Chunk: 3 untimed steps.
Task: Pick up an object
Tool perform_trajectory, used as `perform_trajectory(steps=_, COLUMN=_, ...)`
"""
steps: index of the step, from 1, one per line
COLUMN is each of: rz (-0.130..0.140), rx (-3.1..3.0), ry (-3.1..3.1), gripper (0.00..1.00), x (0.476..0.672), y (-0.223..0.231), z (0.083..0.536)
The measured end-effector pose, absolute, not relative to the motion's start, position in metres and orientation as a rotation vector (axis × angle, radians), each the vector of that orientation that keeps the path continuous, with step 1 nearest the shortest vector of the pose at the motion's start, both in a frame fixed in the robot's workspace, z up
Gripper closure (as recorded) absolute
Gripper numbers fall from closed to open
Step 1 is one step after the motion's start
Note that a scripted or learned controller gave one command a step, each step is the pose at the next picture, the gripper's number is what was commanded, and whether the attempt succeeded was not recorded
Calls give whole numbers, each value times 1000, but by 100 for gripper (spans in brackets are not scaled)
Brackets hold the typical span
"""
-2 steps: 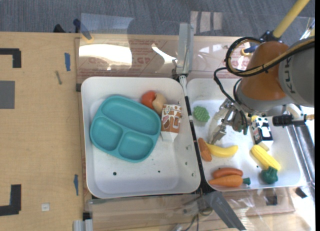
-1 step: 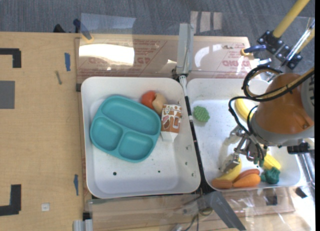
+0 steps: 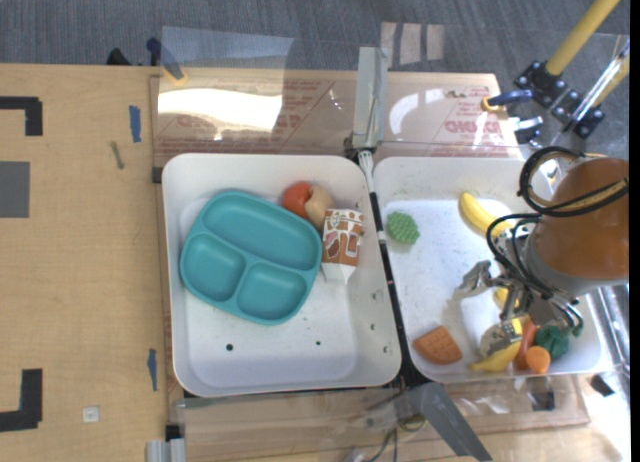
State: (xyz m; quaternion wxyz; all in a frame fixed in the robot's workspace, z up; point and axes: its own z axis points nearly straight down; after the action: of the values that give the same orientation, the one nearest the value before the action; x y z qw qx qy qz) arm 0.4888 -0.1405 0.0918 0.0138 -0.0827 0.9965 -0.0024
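My gripper [image 3: 487,307] is low in the right bin [image 3: 440,182], near its front right corner, and it stands open with its fingers spread apart. Nothing shows held between them. Just in front of it lie an orange wedge [image 3: 437,345], a yellow piece [image 3: 497,357], a small carrot [image 3: 538,358] and a green item [image 3: 556,341]. A banana [image 3: 478,213] lies behind the gripper, and a green round object [image 3: 402,228] sits at the bin's left side. The grey arm with its orange band [image 3: 590,220] covers the bin's right part.
The left bin [image 3: 200,350] holds a teal divided plate [image 3: 250,258], a red-orange fruit [image 3: 303,201] and a small printed carton [image 3: 342,238]. A divider rail [image 3: 385,280] separates the bins. Clear plastic panels [image 3: 250,110] stand behind both bins. A brown bench top [image 3: 70,250] lies to the left.
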Motion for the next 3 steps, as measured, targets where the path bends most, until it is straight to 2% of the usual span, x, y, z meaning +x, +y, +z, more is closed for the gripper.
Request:
perform_trajectory(steps=1, rz=-10, rx=-257, ry=3097, gripper=100, x=491, y=-140, z=103)
perform_trajectory(steps=2, rz=-6, rx=-619, ry=3066, gripper=100, x=518, y=-188, z=90)
perform_trajectory(steps=3, rz=-4, rx=-447, ry=3095, gripper=100, x=576, y=-149, z=90)
